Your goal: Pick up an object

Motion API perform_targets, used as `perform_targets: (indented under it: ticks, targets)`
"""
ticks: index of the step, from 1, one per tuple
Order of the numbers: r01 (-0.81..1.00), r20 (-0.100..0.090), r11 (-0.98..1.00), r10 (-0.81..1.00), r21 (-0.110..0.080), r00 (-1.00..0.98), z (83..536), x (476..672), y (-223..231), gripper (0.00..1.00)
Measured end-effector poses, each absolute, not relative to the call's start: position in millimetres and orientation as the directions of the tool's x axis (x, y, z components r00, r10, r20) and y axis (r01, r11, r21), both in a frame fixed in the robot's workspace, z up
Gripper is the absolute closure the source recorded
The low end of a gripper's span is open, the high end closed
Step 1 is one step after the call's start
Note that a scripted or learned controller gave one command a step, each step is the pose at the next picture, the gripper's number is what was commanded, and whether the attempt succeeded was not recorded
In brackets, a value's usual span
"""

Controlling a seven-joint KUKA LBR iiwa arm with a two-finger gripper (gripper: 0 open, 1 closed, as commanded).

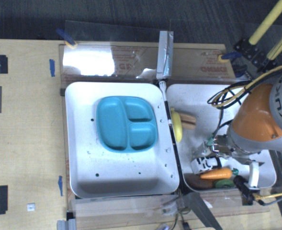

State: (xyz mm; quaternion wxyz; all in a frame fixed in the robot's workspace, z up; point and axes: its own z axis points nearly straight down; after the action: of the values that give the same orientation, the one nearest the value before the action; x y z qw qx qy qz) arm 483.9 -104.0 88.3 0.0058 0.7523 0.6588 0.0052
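- Arm: you see it reaching in from the right over the right bin, grey with its orange band bulging above the wrist; the wrist points down and leftward into the bin, with black and yellow cables looping over the far side of it.
- Gripper: it sits low in the near half of the right bin, just above the carrot. Dark metal parts and wires crowd it, so you cannot tell how it is set.
- Carrot: a toy, orange with a green stub at its right end, lying roughly level along the bin's near wall, just below the gripper. You cannot tell whether the two touch.
- Dark brown object: long and low, just under the carrot's left end against the near wall; its kind is unclear.
- Yellow object: curved, leaning by the divider on the bin's left side, with a tan cylinder touching it on the right.
- Right bin: white, shallow.
- Left bin: white, holding a blue divided plate with three compartments, set toward the far side.
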Motion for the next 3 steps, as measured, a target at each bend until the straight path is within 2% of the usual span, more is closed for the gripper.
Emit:
perform_targets:
  ticks: [1,2,3]
  targets:
    - [0.991,0.0,-0.135,0.991,0.022,0.135,99.6,485.6,-105.1,1.0]
    - [0.991,0.0,-0.135,0.991,0.018,0.135,98.5,484.5,-105.1,0.0]
    - [0.998,0.001,-0.067,0.998,0.001,0.067,106.1,544.0,-93.6,0.0]
